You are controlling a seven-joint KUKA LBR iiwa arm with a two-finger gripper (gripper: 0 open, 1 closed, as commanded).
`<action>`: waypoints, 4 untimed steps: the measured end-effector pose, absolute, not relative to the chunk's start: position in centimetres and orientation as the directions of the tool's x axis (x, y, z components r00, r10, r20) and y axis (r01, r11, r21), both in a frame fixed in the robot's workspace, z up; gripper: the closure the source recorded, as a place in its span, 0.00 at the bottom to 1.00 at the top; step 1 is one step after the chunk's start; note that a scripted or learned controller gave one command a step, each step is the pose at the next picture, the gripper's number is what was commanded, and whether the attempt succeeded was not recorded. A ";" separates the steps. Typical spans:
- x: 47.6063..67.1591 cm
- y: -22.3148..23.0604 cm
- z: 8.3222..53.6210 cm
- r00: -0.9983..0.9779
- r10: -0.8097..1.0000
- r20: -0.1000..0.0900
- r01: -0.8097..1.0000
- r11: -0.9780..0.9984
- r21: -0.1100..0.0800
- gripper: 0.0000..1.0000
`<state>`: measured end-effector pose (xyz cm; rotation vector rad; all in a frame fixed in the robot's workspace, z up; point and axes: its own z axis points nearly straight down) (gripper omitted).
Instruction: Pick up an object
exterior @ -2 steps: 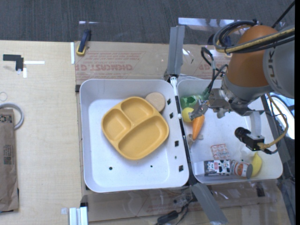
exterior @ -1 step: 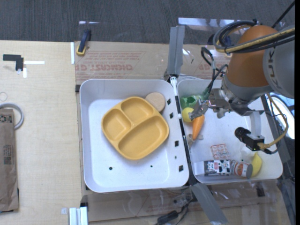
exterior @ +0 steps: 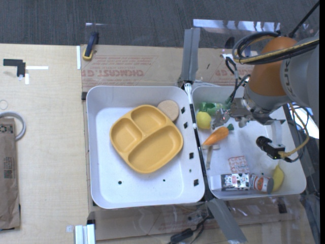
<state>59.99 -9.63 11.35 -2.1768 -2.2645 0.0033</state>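
The end effector [exterior: 225,117], whose state I cannot tell, hangs over the right white bin [exterior: 292,184], with the tapered orange plastic carrot [exterior: 216,135] just below-left of it, long axis slanting up toward the right.

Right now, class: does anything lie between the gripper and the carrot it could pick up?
Nothing visible does. The gripper hangs in the right bin, just above the carrot, close to its leafy end. The lemon lies beside that gap, to the left, not in it.
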 end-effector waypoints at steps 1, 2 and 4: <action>56.0 -10.7 9.2 -0.176 0.984 0.000 0.984 0.176 -0.001 0.00; 47.7 -10.1 9.1 -0.209 0.978 0.000 0.978 0.209 -0.002 0.00; 55.2 -4.5 20.6 -0.197 0.980 -0.001 0.980 0.197 -0.001 1.00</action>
